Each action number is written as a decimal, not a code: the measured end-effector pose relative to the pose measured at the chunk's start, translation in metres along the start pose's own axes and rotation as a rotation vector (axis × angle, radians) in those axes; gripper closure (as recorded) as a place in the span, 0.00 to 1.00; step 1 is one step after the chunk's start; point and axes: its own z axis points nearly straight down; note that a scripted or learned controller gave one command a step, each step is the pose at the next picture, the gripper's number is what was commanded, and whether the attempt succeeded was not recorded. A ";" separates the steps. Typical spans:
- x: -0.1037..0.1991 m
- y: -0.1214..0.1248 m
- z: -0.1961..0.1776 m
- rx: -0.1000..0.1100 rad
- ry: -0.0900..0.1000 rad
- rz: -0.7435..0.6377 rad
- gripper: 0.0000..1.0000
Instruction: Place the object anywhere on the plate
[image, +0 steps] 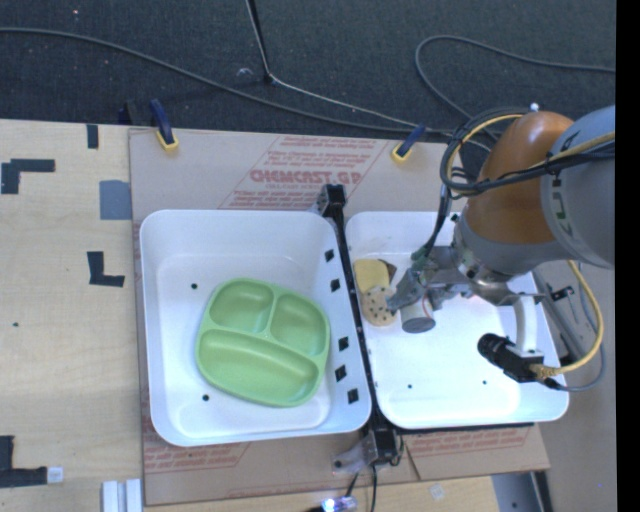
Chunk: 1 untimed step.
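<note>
Start at the left: your light green sectioned plastic plate (265, 342) lies flat in the left white bin (170, 400), roughly centred, with three compartments, one long one along its near side and two smaller ones on the far side. A black divider strip (345, 300) runs where the two bins meet. Just past it, at the left end of the right white bin (470, 405), you have the likely object: a pale yellow flat piece (371, 273) with a tan round perforated piece (378, 305) touching it on the near side; whether they are one thing or two you cannot tell from here. The gripper (416, 300) hangs just to the right of them, very close, under the grey arm with the orange band (520, 180). How far its jaws stand apart you cannot tell, and nothing can be seen held between them. So the thing lies to the gripper's left, and the plate lies farther left again, across the divider; the carry would run leftward and slightly nearer. The yellow piece sits close to the bin wall and divider, which I judge leaves little room on that side for a finger. The bin floor looks smooth, so a flat piece may slide. The plate is open from above.
</note>
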 end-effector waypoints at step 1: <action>0.055 0.024 0.005 0.000 0.000 -0.002 1.00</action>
